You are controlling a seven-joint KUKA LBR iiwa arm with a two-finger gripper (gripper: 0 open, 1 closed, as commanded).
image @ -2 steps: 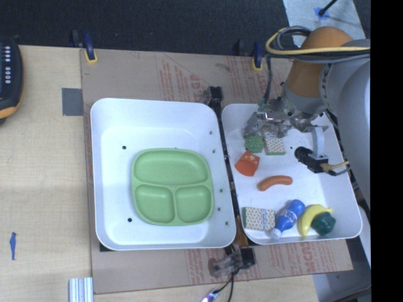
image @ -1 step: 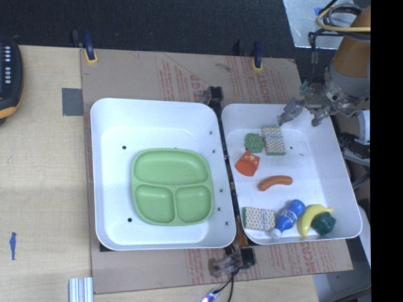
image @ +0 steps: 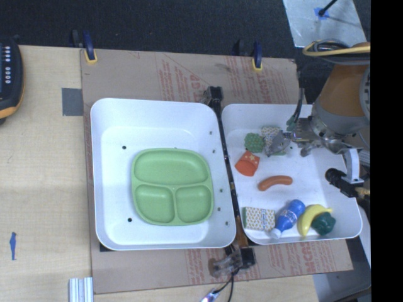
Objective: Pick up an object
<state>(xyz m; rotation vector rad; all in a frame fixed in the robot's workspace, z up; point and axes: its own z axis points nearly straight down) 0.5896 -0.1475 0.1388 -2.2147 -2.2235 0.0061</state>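
Note:
The right bin (image: 327, 162) holds several small objects. A green broccoli piece (image: 254, 141) and a small patterned packet (image: 271, 132) lie at its far left. Below them are an orange-red block (image: 247, 163) and a brown sausage (image: 275, 182). Along the front edge lie a patterned pouch (image: 259, 218), a blue bottle (image: 288, 217), a yellow banana (image: 310, 219) and a dark green item (image: 325, 224). My gripper (image: 278, 145) is low in the bin's far part, right beside the broccoli piece and the small packet. The arm (image: 343, 99) reaches in from the right.
The left bin (image: 113, 137) holds a light green divided plate (image: 171, 185). A black clip (image: 215, 95) sits where the bins meet at the back. Blue clamps (image: 89, 49) hold the cardboard base. A dark device (image: 7, 74) lies at the far left.

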